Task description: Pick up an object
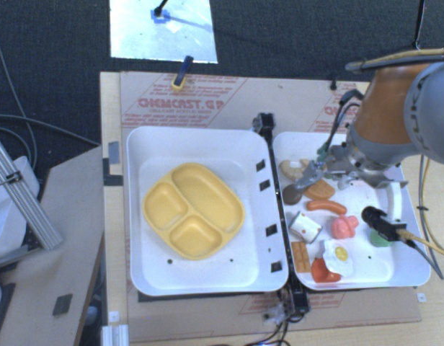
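- The right bin [406, 262] holds a scatter of toy foods; an orange sausage [326, 207] lies near its middle and serves as the mark for the rest.
- The arm [398, 117] reaches in from above and to the right of the sausage, over the bin's far side.
- The gripper [298, 188] hangs low, up and to the left of the sausage, its dark tip close to the bin's left wall.
- Whether the gripper is apart or together cannot be told from this angle, and nothing can be seen clamped in it.
- An orange-brown slice [321, 190] lies just above the sausage, right beside the gripper.
- A pale beige piece [290, 169] sits further up and to the left of the sausage, beyond the gripper.
- A pink piece [344, 227] lies just below and to the right of the sausage.
- A white box with a red mark [305, 227] lies just below and to the left of it.
- A fried egg [339, 254] lies well below the sausage, with a red piece [321, 271] at the egg's lower left edge.
- A tan waffled strip [300, 256] lies below and to the left of the sausage, along the bin's left wall.
- The left bin [207, 143], far to the left of the sausage, holds a yellow divided tray [193, 209].
- Both bins rest on the bench [110, 215].
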